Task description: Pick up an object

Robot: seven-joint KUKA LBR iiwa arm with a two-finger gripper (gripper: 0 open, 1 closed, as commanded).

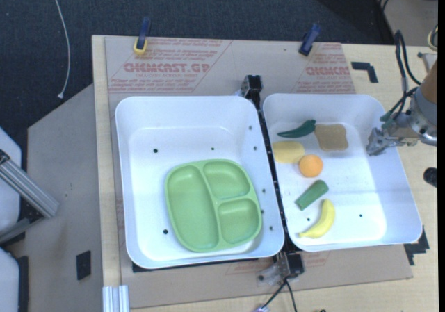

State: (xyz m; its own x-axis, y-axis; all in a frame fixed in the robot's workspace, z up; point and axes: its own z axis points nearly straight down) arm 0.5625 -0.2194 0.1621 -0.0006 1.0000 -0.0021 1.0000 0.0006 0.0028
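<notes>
The right bin (389, 185) holds several toy foods: a dark green pepper (297, 128), a tan bread piece (332, 137), a pale yellow piece (288, 152), an orange ball (311, 165), a green cucumber piece (311, 194) and a yellow banana (320, 219). My gripper (379, 142) hangs at the bin's right wall, to the right of the bread and apart from it. Nothing shows between its tips.
The left bin (139, 137) carries a green divided plate (213, 203). Blue and yellow clamps (142, 36) and a blue clamp (309, 39) sit at the board's far edge. The arm enters from the right edge.
</notes>
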